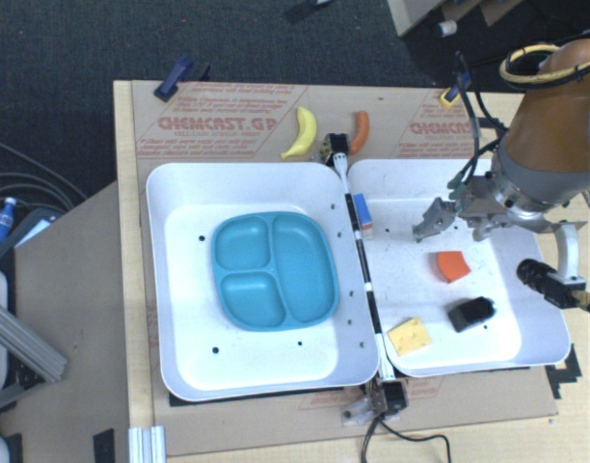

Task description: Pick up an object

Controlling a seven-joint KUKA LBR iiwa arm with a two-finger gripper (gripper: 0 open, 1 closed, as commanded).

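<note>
Nothing picked up yet: end effector [456, 218] hangs over the right bin [411, 186], fingers spread, pinching nothing. Orange block [452, 266] lies loose just below it at about 6 o'clock, with black thing [470, 313] and yellow cheese [409, 337] further down. Still to do: drop down, squeeze, lift.

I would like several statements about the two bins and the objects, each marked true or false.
1. The blue divided plate lies in the left bin. True.
2. The orange block lies in the left bin. False: it lies in the right bin.
3. The banana lies inside a bin. False: it lies on the board behind the bins.
4. The yellow cheese wedge lies in the right bin, near its front edge. True.
5. The gripper holds the black object. False: that object lies on the bin floor, apart from it.
</note>
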